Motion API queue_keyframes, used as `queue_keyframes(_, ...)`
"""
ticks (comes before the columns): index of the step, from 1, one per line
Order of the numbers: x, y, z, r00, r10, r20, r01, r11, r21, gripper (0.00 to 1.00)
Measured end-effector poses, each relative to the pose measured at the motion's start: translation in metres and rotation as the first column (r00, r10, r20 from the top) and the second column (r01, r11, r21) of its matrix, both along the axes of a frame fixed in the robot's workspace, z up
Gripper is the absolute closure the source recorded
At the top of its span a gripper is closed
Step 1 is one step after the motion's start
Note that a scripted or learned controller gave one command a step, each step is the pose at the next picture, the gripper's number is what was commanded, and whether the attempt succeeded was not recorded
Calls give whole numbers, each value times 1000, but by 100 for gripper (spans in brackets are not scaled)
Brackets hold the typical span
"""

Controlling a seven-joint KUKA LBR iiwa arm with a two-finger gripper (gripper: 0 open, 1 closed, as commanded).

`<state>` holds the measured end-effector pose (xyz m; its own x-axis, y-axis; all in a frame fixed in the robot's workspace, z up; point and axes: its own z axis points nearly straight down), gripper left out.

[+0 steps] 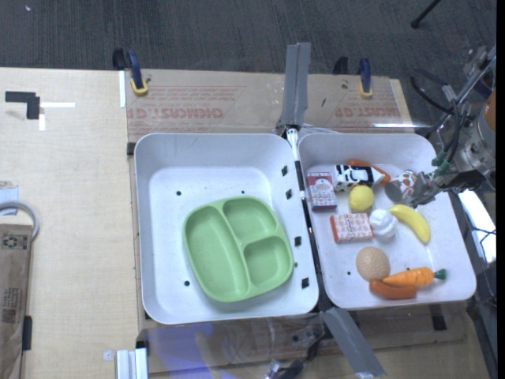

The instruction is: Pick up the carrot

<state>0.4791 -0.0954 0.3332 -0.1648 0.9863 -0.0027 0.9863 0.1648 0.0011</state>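
Your gripper (420,193) sits low near the right bin's (465,287) right wall, just above the banana (413,222); whether it is parted or closed you cannot tell from here, and nothing shows between its tips. The carrot (412,277) lies nearer the camera from it, by the bin's front edge, its long axis roughly left-right with the green tip pointing right. It rests against an orange-red piece (392,290), beside a tan egg (372,263). That bin also holds 2 small boxes (321,191), a lemon (361,198) and a white lump (383,223). The left bin (162,152) carries 1 green divided plate (239,248).
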Motion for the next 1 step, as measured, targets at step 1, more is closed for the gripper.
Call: queue_keyframes(1, -1, -4, 29, 907, -420, -2, 420, 907, -1, 100)
